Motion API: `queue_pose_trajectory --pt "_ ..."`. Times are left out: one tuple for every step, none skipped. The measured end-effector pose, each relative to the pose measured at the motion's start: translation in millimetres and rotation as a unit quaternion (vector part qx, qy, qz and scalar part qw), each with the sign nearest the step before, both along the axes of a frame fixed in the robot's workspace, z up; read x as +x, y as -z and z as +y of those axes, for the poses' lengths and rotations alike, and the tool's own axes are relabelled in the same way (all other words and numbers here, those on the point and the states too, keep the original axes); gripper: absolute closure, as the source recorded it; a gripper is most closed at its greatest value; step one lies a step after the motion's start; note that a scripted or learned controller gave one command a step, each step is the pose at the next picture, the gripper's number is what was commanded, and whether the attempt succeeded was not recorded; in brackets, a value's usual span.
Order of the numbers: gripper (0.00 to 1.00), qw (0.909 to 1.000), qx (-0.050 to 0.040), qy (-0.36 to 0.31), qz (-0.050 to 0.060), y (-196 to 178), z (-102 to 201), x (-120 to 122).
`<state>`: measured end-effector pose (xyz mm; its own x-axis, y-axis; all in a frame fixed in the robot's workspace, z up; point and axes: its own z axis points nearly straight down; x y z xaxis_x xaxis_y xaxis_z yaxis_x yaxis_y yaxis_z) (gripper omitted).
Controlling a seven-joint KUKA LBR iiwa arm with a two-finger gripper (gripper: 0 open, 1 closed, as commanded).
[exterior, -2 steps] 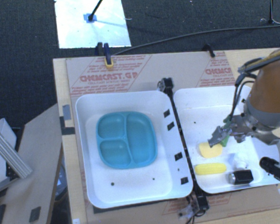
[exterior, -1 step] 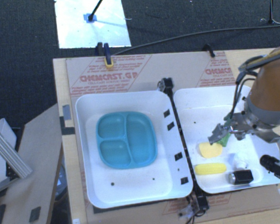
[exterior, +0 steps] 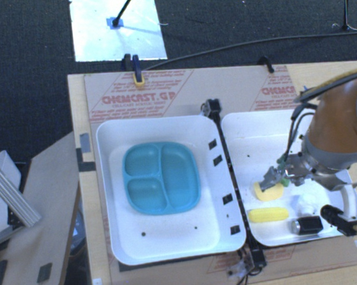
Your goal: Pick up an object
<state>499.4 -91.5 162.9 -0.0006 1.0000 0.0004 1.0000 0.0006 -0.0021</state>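
In the right bin (exterior: 255, 132), the hand (exterior: 272, 178) hovers at a pale yellow piece (exterior: 269, 193). Can't tell its grip, and nothing looks lifted yet.

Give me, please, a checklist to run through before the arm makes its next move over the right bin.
1. Target present: a pale yellow round piece lies on the floor of the right bin. Ok.
2. Alignment: the gripper sits at the upper edge of that piece, not centred over it. Not ok.
3. Grasp on the piece: cannot tell.
4. Neighbour clearance: the yellow oblong piece lies just in front of the target, apart from it by a narrow gap. Ok, but tight.
5. Left bin: the blue divided plate lies well away from the arm. Ok.
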Motion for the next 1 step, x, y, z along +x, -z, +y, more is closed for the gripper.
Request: queue_pose_trajectory --pt "0.00 1.0000 0.0003 0.000 0.000 53.7 0.8 10.0"
